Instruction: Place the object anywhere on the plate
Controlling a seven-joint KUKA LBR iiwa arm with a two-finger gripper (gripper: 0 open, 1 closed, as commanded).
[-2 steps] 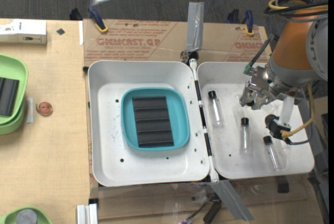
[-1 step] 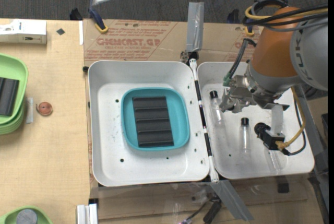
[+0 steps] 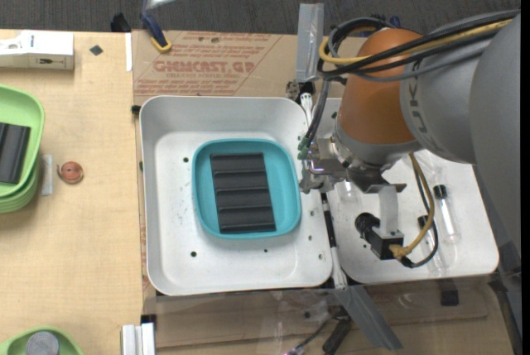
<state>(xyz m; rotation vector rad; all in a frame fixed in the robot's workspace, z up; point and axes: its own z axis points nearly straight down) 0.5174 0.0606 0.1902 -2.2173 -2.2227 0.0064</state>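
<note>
A teal square plate (image 3: 287, 184) lies in the middle of the left white bin (image 3: 166, 254). A black ribbed rectangular object (image 3: 243, 192) lies flat on the plate, roughly centred. My gripper (image 3: 319, 171) hangs under the orange-banded wrist (image 3: 377, 101), above the divide between the two bins, just right of the plate's right rim. The wrist and its cables cover most of the gripper. I see nothing held in it.
The arm covers much of the right bin (image 3: 468, 254), where a clear pen-like tube (image 3: 443, 211) lies. A cardboard sheet (image 3: 215, 59) lies behind the left bin. A green tray (image 3: 21, 151), a small orange disc (image 3: 71, 172) and a white box (image 3: 37, 51) sit at the left.
</note>
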